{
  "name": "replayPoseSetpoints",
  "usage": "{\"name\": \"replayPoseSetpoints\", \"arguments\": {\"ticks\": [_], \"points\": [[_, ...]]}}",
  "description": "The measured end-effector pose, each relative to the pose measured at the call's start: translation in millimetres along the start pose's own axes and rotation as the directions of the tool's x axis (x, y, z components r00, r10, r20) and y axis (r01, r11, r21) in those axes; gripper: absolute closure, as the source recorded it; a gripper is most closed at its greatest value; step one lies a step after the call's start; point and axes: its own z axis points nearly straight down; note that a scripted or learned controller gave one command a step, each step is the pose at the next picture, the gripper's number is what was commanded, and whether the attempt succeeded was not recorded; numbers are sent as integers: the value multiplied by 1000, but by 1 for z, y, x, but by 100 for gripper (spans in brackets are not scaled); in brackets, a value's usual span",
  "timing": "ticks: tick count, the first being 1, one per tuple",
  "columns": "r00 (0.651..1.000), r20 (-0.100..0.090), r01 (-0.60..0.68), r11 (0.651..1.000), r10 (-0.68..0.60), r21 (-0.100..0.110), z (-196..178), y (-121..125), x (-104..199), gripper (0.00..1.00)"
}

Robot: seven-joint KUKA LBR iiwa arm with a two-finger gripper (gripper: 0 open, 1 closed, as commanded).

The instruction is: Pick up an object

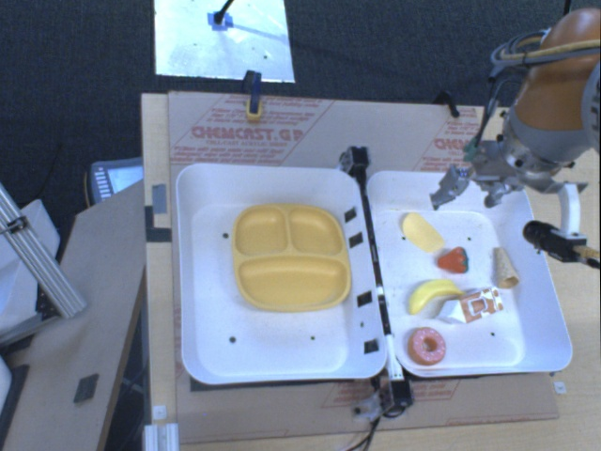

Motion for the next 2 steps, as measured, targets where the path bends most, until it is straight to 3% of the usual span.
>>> {"name": "replayPoseSetpoints", "arguments": {"ticks": [1, 2], "points": [[1000, 1, 2, 1000, -2, -12, -7, 2, 0, 0], [1000, 1, 5, 1000, -5, -11, 42, 10, 7, 0]]}}
